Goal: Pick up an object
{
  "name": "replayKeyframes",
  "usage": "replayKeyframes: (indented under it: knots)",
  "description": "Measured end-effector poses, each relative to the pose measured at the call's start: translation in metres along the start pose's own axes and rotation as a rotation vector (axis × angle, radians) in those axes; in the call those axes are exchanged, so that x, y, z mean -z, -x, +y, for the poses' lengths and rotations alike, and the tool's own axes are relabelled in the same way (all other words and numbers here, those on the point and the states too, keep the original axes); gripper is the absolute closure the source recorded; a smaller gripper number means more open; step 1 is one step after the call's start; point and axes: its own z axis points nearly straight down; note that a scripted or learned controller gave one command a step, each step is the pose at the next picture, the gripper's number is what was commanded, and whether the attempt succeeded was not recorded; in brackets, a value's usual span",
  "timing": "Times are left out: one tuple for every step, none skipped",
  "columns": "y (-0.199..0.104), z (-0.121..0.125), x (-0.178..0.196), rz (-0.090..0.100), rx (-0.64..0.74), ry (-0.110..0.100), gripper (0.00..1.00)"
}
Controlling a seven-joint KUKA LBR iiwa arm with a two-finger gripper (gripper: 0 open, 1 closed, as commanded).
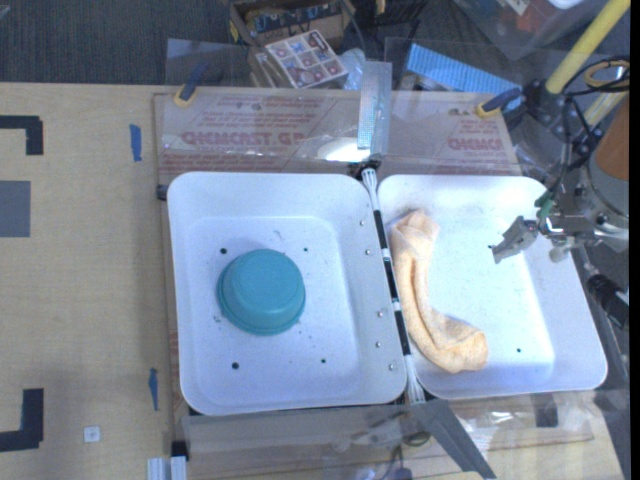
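Note:
A teal bowl (262, 290) lies upside down in the middle of the left bin (200, 208). A pale orange cloth (428, 293) stretches along the left side of the right bin (560, 358), from near its top wall down to its lower middle. My gripper (530, 242) hovers over the right part of the right bin, to the right of the cloth and apart from it. Its fingers (508, 241) are spread, with nothing between them.
A metal divider (388, 268) runs between the two bins. Clear plastic sheets (270, 133) lean behind both bins. Cables and the arm's body (600, 198) crowd the right edge. A wooden bench top (80, 268) extends to the left.

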Motion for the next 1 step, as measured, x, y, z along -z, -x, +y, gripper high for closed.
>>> replayKeyframes:
  knots:
    - [-0.0324,-0.0571,-0.1377,-0.001,0.03,0.012,0.0]
